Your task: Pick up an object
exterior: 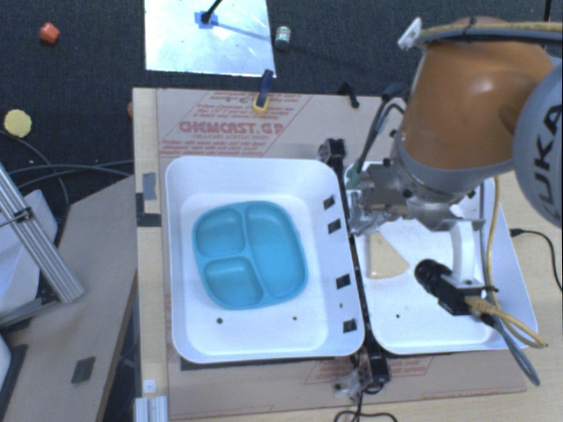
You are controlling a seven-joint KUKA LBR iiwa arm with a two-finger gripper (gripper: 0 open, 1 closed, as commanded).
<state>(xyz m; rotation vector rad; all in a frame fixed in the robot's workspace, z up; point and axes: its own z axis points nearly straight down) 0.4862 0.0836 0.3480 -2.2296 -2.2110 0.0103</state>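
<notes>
Dark carpet surrounds the tabletop [264, 121], a brown board printed with red lettering that carries two shallow white bins side by side. Resting in the left bin [189, 323] is a blue divided plate [251, 255], with three compartments, roughly centred and lying flat. Over the right bin [519, 310], the arm [475, 104], with its orange band, hangs low, and its bulk hides most of that bin's floor. A pale, translucent wedge-shaped thing [384, 258] lies on the floor of the right bin just beside the dividing wall. The gripper [374, 207] sits close above that wedge near the wall; whether it is spread or closed cannot be made out, and nothing can be seen in its hold. The step looks like the descent toward a grasp. The next move likely calls for a careful closure clear of the bin wall, then a straight lift.
</notes>
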